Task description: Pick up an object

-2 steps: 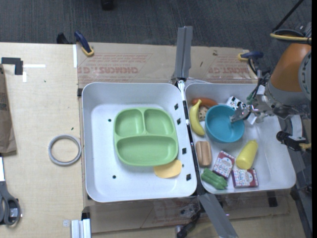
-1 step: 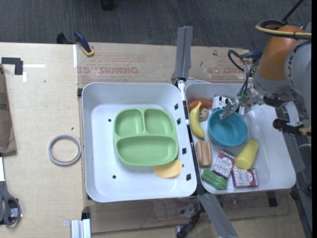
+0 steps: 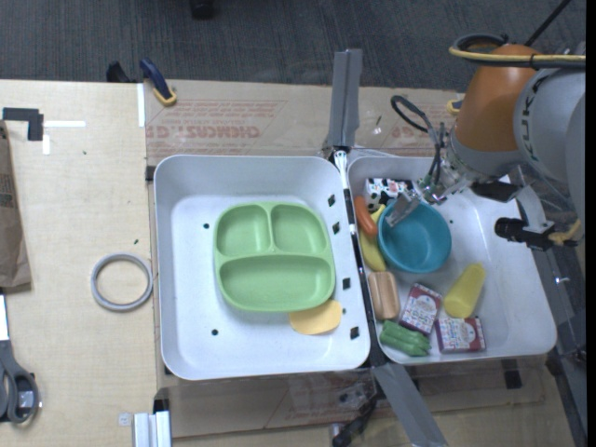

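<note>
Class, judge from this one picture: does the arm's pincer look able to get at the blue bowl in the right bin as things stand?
Probably yes. The pincer hangs right at the blue bowl's upper left rim, and nothing lies over the bowl. Toys crowd its left and lower sides, but its top is open.

Even, fairly bright light is falling from above, casting only soft, short shadows inside the bins. Mild glare is washing out their white walls. Everything is looking slightly soft and grainy; the floor is staying dim.
</note>
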